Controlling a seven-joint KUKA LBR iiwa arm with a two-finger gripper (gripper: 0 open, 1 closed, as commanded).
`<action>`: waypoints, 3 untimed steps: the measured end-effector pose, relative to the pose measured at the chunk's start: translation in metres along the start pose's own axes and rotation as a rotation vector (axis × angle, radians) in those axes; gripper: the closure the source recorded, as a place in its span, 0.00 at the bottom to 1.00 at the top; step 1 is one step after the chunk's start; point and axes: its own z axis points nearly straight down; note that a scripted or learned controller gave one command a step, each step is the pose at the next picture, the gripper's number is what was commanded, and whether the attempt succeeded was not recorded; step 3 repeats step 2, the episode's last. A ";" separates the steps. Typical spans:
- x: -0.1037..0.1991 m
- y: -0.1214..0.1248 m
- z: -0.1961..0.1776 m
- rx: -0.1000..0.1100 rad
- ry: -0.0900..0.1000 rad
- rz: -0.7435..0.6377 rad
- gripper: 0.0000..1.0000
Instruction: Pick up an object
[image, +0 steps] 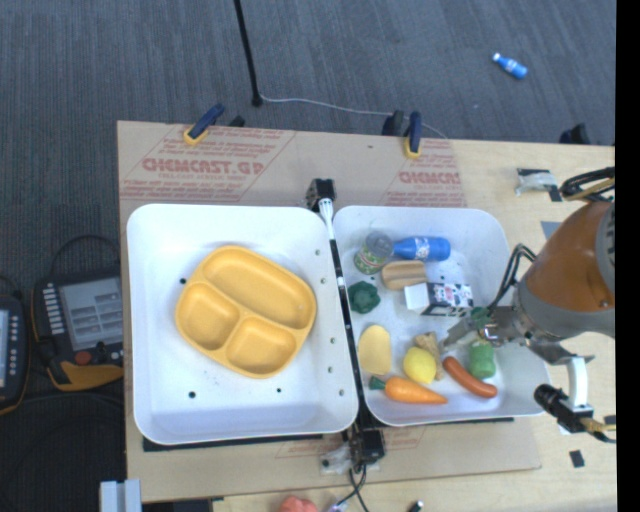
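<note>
The claw (468, 331), grip state unclear, hovers just above the green toy (482, 361).

Arm (578, 285): 1 unit, entered frame from the right. Broad rounded orange band above the wrist, with grey housing below it. Black cable looped along the left side of the band. Gripper (478, 330): dark metal parts with small green accents. Further detail was too small to read.
</note>
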 end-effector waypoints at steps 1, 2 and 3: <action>0.009 0.002 -0.010 0.008 0.021 -0.010 1.00; 0.051 0.027 -0.076 0.036 0.020 -0.009 1.00; 0.051 0.027 -0.076 0.036 0.020 -0.009 1.00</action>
